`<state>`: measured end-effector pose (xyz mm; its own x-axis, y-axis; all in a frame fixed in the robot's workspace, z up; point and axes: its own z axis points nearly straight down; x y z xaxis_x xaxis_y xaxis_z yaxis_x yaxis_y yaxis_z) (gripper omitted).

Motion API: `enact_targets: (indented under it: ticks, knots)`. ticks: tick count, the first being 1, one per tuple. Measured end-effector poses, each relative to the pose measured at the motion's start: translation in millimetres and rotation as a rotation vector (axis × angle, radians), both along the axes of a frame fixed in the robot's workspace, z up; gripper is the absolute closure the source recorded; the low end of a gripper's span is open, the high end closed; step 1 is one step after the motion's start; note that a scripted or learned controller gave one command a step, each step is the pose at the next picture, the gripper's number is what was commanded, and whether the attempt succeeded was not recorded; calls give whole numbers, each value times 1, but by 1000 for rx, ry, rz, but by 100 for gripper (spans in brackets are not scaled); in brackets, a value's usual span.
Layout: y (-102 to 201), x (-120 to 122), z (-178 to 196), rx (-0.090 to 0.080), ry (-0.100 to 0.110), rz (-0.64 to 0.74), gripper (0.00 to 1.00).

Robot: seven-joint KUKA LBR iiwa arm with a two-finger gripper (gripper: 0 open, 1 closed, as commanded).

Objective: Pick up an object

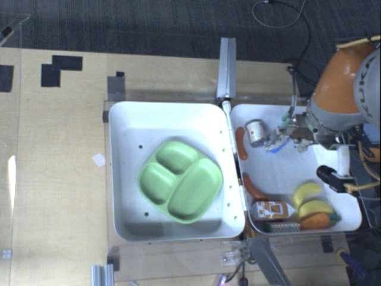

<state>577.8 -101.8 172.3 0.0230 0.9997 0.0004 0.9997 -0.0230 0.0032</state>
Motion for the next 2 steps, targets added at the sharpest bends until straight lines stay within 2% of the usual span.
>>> enact_targets:
  ticks: [1, 2]
  knots:
    - [17, 18, -38, 1, 1, -222, 0]
    - [-10, 51, -84, -1, -6, -20, 0]
